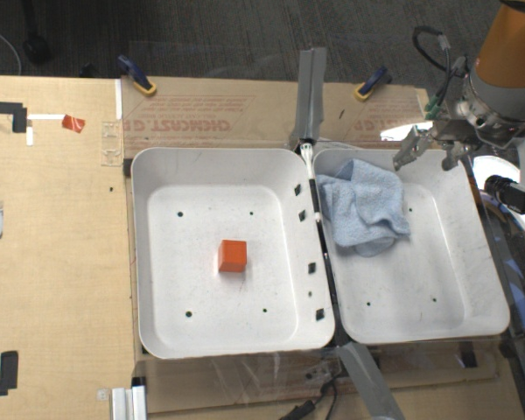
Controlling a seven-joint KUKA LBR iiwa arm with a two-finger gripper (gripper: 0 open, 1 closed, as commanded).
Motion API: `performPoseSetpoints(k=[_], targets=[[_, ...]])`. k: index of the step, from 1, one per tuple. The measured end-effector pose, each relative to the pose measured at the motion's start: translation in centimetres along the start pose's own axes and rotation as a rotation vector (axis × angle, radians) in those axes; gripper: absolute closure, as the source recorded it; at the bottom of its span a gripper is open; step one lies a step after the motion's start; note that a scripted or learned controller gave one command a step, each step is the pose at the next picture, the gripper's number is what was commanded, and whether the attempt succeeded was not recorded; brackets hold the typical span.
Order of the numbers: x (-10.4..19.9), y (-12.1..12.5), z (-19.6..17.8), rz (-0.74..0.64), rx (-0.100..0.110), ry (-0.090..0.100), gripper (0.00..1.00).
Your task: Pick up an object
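Looking down on both bins, I judge the pick has barely begun: nothing is lifted and nothing sits between the fingers. My gripper [431,147] hangs over the far edge of the right bin [472,269], near its back wall, with the two fingers spread apart and bare. The arm [507,51] comes in from the upper right, orange band above the wrist.

Two candidates lie below. A blue cloth [363,206] is crumpled in the right bin's far left part, against the divider, just beside the gripper and lower in the frame. A red block [233,256] rests flat near the middle of the left bin [157,234], well apart from the gripper and untouched.

What is left, as I read it, is everything that counts: choosing one object, moving over it, descending, closing, and raising it clear. The cloth is the nearer reach; the block asks for a long traverse across the divider.
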State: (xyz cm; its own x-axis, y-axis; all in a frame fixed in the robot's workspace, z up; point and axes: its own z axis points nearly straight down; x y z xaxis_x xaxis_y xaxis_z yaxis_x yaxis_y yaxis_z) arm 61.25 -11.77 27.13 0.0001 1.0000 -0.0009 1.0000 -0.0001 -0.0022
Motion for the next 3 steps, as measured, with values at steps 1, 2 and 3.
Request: performPoseSetpoints(k=[1, 2, 3], targets=[[-0.1, -1.5, 7.9, -0.170, 0.002, 0.001, 0.00], [-1.7, -3.2, 17.2, -0.353, -0.004, 0.000, 0.00], [-1.8, -3.2, 16.3, -0.350, -0.006, 0.000, 1.00]])
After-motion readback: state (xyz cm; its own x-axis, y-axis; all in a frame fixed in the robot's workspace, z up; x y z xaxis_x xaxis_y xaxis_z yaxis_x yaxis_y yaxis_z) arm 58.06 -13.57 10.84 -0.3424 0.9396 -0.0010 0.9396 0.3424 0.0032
